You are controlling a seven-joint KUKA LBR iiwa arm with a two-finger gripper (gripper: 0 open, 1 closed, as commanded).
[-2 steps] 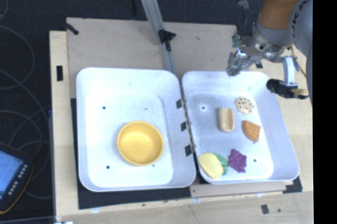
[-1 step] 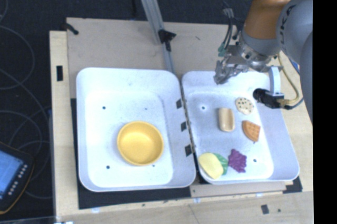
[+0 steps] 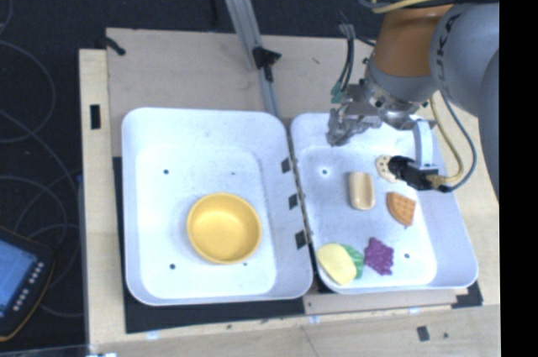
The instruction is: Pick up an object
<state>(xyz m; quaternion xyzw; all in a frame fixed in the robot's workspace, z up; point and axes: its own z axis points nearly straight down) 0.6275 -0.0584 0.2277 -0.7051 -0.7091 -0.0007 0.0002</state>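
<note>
The grey arm (image 3: 454, 36) with its orange band comes in from the right, and its tool (image 3: 340, 131) hangs above the far left corner of the right bin (image 3: 450, 250). Nothing is seen between the ends of the tool, but they are small and dark here, so I cannot tell if it is open or closed. Inside the right bin several small objects lie apart from each other. A tan bread-shaped piece (image 3: 362, 191) lies near the middle of the bin, near the tool but not under it. To its right lies an orange waffle-like piece (image 3: 402, 208). Farther back on the right, a pale cookie-like piece (image 3: 386, 167) lies just beside a black part of the arm, and it is partly hidden. At the near side of the bin there is a yellow and green piece (image 3: 340, 263), which looks like toy corn, and just beside it on the right a purple bunch of grapes (image 3: 379, 255). The left bin (image 3: 143, 137) holds a yellow bowl (image 3: 224, 228), upright, a little to the near side of its middle. Both bins stand side by side on the tabletop (image 3: 168, 65), touching along their middle edges. A grey metal bar (image 3: 239, 7) runs at a slant from the far side down to the place where the bins meet.
</note>
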